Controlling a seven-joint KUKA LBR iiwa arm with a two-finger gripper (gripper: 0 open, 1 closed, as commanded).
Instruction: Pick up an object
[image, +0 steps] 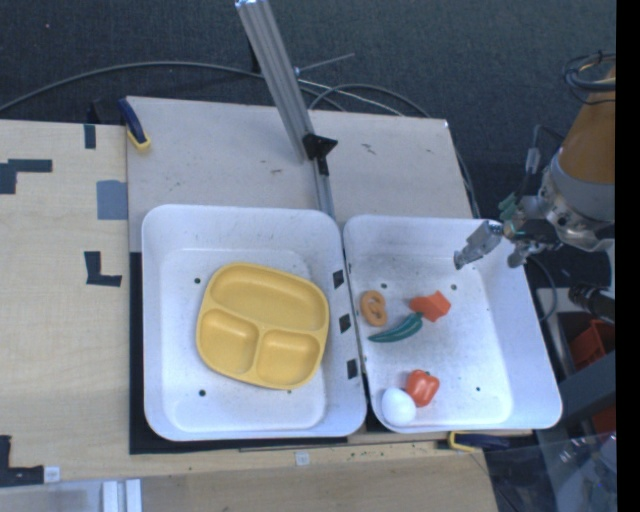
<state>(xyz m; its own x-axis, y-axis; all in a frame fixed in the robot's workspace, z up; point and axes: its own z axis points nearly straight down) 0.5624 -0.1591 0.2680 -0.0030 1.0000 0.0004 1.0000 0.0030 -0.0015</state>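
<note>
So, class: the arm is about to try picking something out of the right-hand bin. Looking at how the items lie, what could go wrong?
1. The green pepper touches the orange-red piece and lies close to the tan slice, so the gripper might nudge or catch a neighbour.
2. The white egg sits against the bin wall beside the red pepper; the wall may block a finger, and the round egg could slip away.

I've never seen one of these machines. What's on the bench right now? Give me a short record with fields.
left bin: holds a yellow divided plate
right bin: holds an orange slice, green pepper, red piece, red pepper, white egg
touching: egg and red pepper sit together by the near rim
gripper: above the right bin's far right part, holding nothing visible
</note>
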